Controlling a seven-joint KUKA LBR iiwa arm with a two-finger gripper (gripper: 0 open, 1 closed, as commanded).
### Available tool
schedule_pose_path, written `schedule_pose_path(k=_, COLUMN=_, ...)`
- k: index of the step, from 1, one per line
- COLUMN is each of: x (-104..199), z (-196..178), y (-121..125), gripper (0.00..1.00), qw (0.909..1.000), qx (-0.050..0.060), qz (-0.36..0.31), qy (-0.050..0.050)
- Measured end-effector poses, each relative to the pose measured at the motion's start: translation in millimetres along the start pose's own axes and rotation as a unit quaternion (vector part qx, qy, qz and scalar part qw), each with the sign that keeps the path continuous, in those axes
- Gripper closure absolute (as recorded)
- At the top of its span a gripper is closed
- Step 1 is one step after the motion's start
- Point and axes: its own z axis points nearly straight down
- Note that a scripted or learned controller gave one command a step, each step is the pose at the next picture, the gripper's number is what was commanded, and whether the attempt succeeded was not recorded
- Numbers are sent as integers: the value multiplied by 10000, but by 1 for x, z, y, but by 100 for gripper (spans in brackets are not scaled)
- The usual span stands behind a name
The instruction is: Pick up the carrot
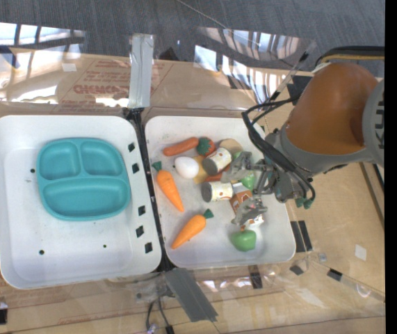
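— Orange is the colour to look for: how many carrots are there, and where?

— Three, all in the right bin [158, 252]. One carrot [169, 189] lies along the bin's left side, leafy end toward the back, tip toward the front. A second carrot [190, 229] lies nearer the front, tilted, its green top pointing toward the middle of the bin. A third carrot [181, 146] lies at the back, roughly level, with its green end beside a small brown piece.

— And the gripper?

— The gripper [248, 211] hangs over the right half of the same bin, among a cluster of toy food. The arm [327, 117], with its orange band, comes in from the right above it.

— Is it holding anything?

— Its fingers are lost against the clutter beneath, so whether they are apart or closed, I cannot tell. No carrot is visibly between them.

— How do the carrots lie relative to it?

— All three are to the gripper's left. The front carrot is the closest, near but apart, with its green top facing the gripper. The left-side carrot is farther off, past a white egg [186, 166] and a pale cylinder [218, 191]. The back one is well apart.

— What is right by the gripper?

— A green apple-like piece [244, 239] just in front of it.

— The other bin?

— The left bin [3, 207] holds a teal divided plate [82, 177]. Both bins sit side by side on the surface [337, 249].
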Motion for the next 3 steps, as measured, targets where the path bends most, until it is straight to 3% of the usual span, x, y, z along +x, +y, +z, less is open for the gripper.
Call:
schedule_pose_path(k=1, x=16, z=140, y=52, gripper=0, qw=9996, qx=-25, qz=-259, qy=52)
schedule_pose_path(k=2, x=13, z=127, y=52, gripper=100, qw=9995, qx=-11, qz=-300, qy=11)
schedule_pose_path(k=3, x=13, z=-49, y=73, gripper=100, qw=9975, qx=15, qz=-706, qy=-84)
